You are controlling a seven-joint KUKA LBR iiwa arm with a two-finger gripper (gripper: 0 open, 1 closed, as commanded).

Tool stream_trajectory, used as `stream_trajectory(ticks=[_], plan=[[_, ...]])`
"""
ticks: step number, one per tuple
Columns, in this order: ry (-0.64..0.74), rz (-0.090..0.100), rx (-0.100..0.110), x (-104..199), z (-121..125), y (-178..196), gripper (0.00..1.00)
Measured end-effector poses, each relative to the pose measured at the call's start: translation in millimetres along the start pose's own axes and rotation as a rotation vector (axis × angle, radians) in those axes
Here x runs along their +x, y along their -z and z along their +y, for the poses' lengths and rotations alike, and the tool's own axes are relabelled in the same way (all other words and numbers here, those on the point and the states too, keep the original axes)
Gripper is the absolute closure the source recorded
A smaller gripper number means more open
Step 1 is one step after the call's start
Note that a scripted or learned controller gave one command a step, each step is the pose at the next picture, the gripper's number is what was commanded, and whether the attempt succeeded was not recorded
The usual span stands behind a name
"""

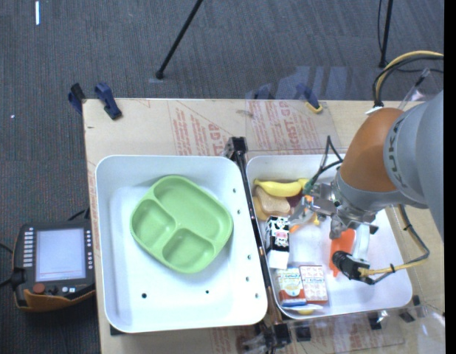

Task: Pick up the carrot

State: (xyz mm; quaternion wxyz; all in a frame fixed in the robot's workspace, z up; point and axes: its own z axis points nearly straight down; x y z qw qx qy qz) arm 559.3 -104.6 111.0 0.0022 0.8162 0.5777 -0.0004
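gripper (pixel 337 231) low over right bin (pixel 401 271); spread or pinched: cannot tell | carrot (pixel 344 248) lies right beneath it, well right of milk carton (pixel 277 234) | judgement: centre over carrot, close across its narrow width, confirm hold, lift straight up

The arm (pixel 423 150) is smooth, rounded grey casing, broad and cylindrical, with 1 glossy orange band (pixel 370 153) bulging just above the wrist. Next to the band, on the gripper's side, sits a darker grey wrist ring (pixel 357 201) — thin black cables (pixel 330 157) loop beside it toward the small metallic gripper (pixel 337 226).
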Motion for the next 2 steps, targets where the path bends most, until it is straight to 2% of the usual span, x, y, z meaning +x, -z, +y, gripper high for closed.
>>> stream_trajectory(ticks=[1,2], plan=[[0.09,0.004,0.005,0,77,-24,0.0],[0.092,0.004,0.004,1,78,-11,1.0]])
